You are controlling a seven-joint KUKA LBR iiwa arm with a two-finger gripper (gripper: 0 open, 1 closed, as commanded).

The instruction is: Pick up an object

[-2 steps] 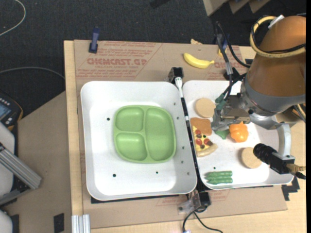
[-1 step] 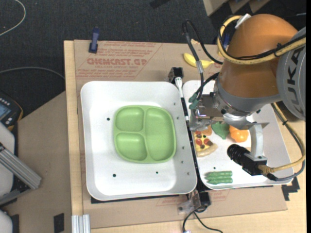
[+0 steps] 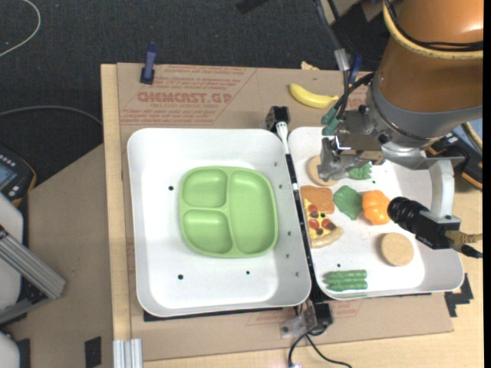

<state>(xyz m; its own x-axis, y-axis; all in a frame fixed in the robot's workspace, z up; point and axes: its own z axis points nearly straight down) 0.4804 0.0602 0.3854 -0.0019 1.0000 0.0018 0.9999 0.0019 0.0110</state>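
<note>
Camera view showed your hand [image 3: 331, 167] low over the tan cookie [image 3: 321, 169] beside the pizza slice [image 3: 321, 222]; its opening you couldn't tell; a flat cookie could slip free.

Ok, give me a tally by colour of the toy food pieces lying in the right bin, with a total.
Green: 3 — ridged green bean bundle, green leafy piece, small dark green piece beside the tool
Orange: 1 — orange pepper-shaped piece
Tan or brown: 3 — round tan cookie, brown toast square, tan disc partly under the tool
Mixed: 1 — pizza slice
Total: 8
</note>
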